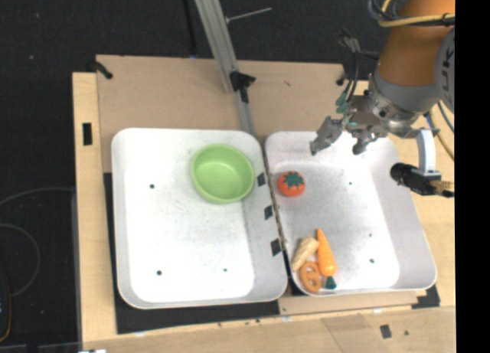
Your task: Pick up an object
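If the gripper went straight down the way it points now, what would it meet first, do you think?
Most likely the bare floor of the right bin: the gripper hangs open over its upper part, and the toy tomato looks off to the side, though depth is unclear.

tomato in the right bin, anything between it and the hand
Nothing visible. The open hand hangs above the far end of the right bin, and the tomato sits alone on bare floor nearer the left wall. The carrot lies well off, near the front corner.

Arm [413,45] cut off at right edge; small items [315,261] in right bin corner overlap, kinds unclear.
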`<action>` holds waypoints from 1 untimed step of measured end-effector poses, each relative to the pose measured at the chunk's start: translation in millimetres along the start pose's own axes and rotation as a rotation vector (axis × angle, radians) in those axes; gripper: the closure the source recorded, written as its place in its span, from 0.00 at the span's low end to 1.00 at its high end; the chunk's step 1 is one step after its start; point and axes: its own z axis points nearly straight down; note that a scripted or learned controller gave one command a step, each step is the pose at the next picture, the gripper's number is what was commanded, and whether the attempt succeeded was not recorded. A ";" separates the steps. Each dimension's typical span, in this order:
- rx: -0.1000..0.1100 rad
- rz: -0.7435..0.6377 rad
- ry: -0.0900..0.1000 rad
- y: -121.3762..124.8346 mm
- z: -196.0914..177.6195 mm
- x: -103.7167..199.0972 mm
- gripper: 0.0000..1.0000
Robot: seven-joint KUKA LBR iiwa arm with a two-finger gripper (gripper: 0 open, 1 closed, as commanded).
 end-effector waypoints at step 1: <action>0.000 0.001 0.000 0.0 0.0 -0.1 0.00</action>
